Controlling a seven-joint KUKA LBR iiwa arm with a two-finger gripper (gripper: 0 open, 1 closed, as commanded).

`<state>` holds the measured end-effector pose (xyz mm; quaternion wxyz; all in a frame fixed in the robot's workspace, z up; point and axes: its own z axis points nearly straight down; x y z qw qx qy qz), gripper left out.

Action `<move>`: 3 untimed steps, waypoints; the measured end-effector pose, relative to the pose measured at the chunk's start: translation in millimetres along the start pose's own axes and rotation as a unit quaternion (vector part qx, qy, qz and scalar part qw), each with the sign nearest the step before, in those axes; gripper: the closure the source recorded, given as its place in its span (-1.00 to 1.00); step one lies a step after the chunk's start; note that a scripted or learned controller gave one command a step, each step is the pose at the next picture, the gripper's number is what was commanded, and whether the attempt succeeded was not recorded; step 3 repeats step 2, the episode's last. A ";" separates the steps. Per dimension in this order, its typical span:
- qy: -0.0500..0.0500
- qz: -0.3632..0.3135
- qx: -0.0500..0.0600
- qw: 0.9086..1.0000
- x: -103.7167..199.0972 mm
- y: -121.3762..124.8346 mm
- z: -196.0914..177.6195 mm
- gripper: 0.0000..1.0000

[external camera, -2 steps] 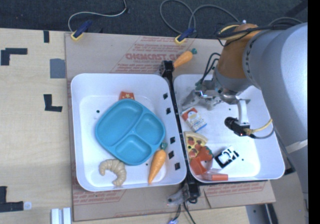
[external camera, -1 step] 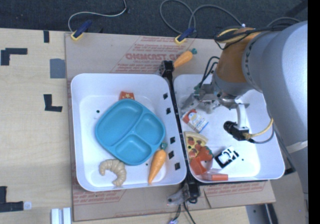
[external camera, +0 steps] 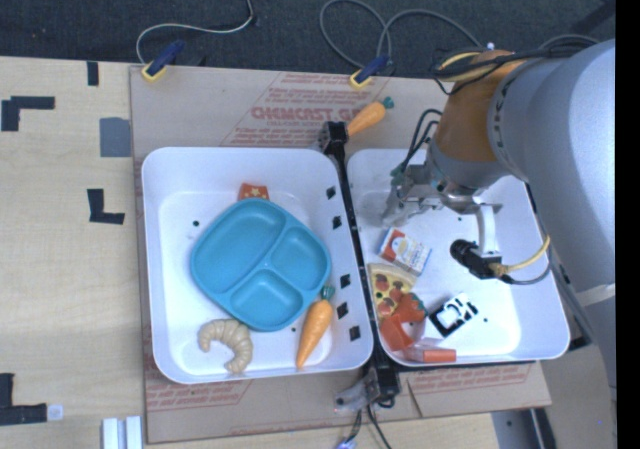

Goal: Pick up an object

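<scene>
Camera view: we see the claw low in the right white plastic bin, whether apart or together we cannot tell. Small white-and-red card packet lies just below it; a descent may miss or shove it aside.
</scene>
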<state>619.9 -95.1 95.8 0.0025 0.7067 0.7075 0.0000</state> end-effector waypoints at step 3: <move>0.001 0.000 0.000 1.000 -3.7 -58.7 9.2 -1.00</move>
